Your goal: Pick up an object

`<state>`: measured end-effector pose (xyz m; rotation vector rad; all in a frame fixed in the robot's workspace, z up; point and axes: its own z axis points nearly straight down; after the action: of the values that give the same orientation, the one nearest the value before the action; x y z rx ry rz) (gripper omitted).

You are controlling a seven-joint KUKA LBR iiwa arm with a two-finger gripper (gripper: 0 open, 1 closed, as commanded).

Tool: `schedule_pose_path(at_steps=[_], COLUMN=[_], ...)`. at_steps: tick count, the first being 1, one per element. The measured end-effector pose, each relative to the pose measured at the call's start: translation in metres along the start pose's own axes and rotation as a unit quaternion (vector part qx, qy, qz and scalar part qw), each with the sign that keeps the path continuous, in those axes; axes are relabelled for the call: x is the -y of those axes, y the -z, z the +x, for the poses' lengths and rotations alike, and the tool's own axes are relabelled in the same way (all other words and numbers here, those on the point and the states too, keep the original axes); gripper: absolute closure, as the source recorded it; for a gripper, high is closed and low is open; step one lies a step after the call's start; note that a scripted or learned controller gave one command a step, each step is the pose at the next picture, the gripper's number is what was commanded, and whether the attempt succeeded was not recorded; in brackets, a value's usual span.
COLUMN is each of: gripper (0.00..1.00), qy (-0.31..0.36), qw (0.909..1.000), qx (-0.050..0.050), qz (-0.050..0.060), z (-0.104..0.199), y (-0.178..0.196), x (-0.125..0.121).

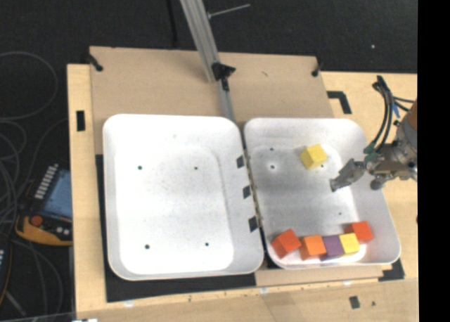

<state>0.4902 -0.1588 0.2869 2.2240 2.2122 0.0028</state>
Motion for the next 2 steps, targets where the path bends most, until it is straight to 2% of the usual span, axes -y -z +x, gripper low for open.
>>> schedule_pose_path(at_steps=[1,2], gripper=[0.0,0.0], qy=[0.004,0.002], qw=[1.0,1.0], qx=[-0.001,0.001], qz=[0.005,0.001], z=[0.016,-0.043], y=[-0.134,-0.193], x=[-0.082,-0.125])
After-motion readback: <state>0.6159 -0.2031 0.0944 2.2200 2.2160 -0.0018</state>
